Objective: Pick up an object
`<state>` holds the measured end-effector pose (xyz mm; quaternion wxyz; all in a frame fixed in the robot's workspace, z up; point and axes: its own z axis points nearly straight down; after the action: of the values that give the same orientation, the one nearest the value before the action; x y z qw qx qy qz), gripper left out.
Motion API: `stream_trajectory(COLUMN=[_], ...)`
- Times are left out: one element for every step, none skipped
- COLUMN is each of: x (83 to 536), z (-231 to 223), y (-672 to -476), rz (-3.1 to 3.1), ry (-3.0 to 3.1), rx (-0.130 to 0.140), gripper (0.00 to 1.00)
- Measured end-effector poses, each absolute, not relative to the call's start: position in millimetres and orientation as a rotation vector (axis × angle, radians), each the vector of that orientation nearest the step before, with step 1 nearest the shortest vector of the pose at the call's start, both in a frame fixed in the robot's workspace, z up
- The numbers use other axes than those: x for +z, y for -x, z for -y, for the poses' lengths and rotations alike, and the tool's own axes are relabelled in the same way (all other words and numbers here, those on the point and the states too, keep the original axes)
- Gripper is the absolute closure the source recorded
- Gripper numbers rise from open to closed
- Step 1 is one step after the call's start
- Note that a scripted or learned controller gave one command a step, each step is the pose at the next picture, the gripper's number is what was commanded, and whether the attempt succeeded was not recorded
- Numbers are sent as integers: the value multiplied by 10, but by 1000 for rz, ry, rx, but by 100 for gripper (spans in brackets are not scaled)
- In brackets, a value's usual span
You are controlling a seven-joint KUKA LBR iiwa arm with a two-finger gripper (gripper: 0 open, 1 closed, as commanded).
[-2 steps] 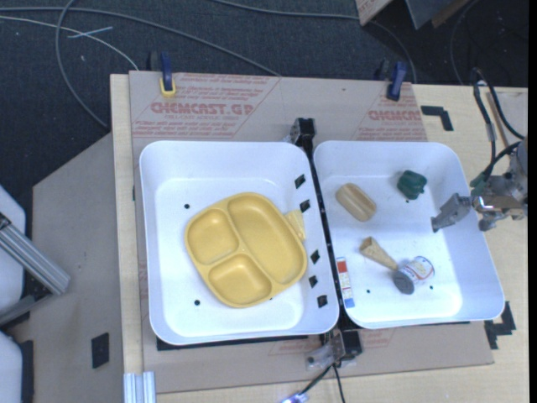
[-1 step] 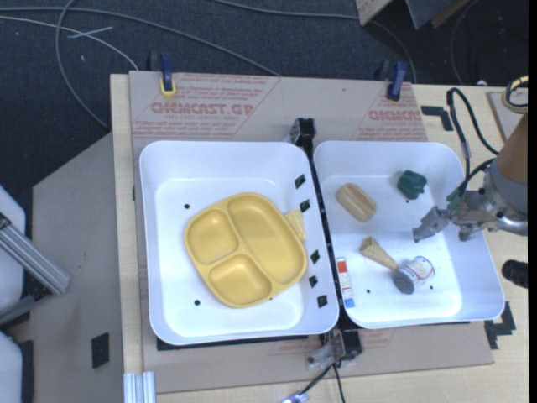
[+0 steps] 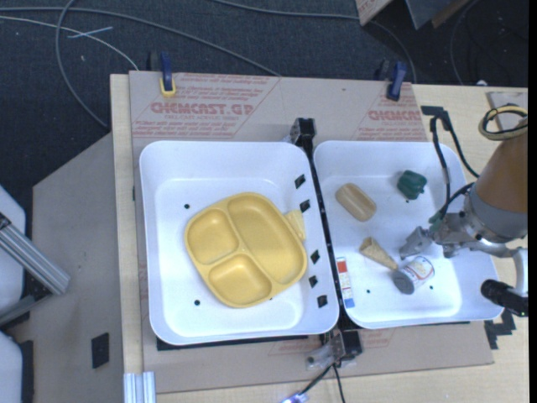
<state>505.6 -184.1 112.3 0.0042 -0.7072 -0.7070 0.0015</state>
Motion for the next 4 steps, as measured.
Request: stream_trajectory(x=[1271, 1725, 2212, 2546], z=[1848, 1807, 1723, 1725], y=[-5081, -5044, -5028, -5042], rz=[2221, 2225, 2227, 2226], ry=[2222, 2224, 2223, 2223], rx=[-2, -4, -5, -4], gripper=[100, 100, 100, 100])
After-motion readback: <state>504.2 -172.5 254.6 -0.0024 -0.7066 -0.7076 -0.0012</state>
